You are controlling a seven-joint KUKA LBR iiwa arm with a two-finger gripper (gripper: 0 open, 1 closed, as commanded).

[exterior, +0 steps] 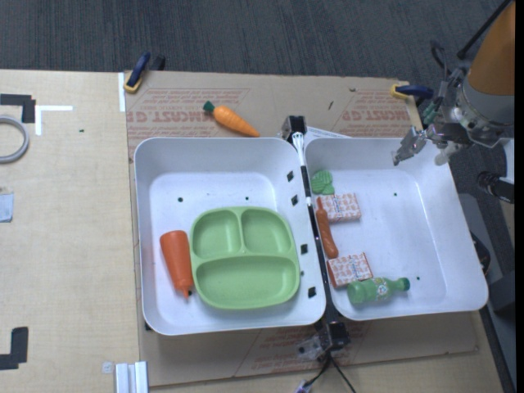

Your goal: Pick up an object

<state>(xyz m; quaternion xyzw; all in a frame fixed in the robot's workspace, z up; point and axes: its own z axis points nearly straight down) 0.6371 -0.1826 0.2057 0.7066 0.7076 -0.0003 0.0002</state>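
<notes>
From my station I see the gripper (422, 144) hanging over the far right corner of the right bin (426, 219). Its fingers look slightly apart with nothing between them, so I judge no object has been picked up yet.

The things worth reaching for all crowd the left wall of that right bin, probably because they slide toward the divider. A small green piece (322, 182) lies near the far end of that wall, a patterned box (341, 207) sits just beside it, and a thin sausage (327, 236) runs along the wall touching or nearly touching that box. Toward the near left corner a second box (350, 267) rests against a green bottle (375, 289) lying on its side, cap pointing right.

The left bin (164, 170) holds a green divided plate (246, 258) in its near half, with an orange cylinder (175, 260) wedged between the plate and the bin's left wall. A toy carrot (232, 119) lies outside, on the cardboard (246, 97) beyond the left bin's far edge.

The bottle seems to me the easiest target: it stands clear of the wall on one side. The gripper is well apart from it, so a long diagonal move across the bin would be needed.
</notes>
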